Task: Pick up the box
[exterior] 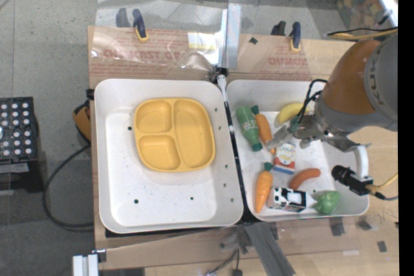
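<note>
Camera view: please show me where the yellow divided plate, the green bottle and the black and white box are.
yellow divided plate (174, 134), camera view, on the ridge where its compartments meet.
green bottle (247, 123), camera view, on the middle of its body.
black and white box (286, 199), camera view, on its top face.

1. The two bins (110, 158) look like smooth white plastic with a faint sheen, speckled with small dark marks.
2. The yellow tray (174, 134) is matt moulded plastic.
3. The carrots (262, 191), sausage (305, 177), banana (289, 113) and green bottle (246, 124) look like glossy toy plastic.
4. The box (284, 155) looks like printed card.
5. The arm (369, 84) has a smooth grey shell and a satin orange band.
6. Crinkled clear plastic sheet (162, 48) shines over the bench (323, 55), which looks like pale bare wood.
7. The floor (45, 22) is rough, grainy grey.
</note>
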Robot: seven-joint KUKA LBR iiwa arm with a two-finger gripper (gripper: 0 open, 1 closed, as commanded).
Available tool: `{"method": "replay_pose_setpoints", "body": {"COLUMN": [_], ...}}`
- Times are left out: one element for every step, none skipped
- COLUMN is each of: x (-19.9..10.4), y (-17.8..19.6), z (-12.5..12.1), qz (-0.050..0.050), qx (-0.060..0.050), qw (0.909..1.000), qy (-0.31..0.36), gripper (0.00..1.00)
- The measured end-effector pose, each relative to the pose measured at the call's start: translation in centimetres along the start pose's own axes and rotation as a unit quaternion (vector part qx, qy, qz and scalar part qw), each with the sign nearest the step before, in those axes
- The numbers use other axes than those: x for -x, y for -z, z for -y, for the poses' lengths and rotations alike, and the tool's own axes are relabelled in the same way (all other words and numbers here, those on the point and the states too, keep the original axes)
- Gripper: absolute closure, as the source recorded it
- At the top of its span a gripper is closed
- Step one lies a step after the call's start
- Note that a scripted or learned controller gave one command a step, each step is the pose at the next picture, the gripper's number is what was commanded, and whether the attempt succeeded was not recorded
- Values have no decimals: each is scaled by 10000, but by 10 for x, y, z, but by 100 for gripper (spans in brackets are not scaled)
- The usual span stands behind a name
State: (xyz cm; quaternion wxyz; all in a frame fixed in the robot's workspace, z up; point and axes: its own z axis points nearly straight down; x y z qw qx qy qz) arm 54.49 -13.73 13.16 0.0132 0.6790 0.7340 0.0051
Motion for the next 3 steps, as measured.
{"method": "replay_pose_setpoints", "body": {"x": [11,11,-63], "y": [-40,-30,86], "z": [-5,-5,-14], "qz": [-49,-50,-58], "qx": [-135,-138,-126], "qw": [9995,9995,9994], "qy": [281,274,315], "gripper": [0,100,100]}}
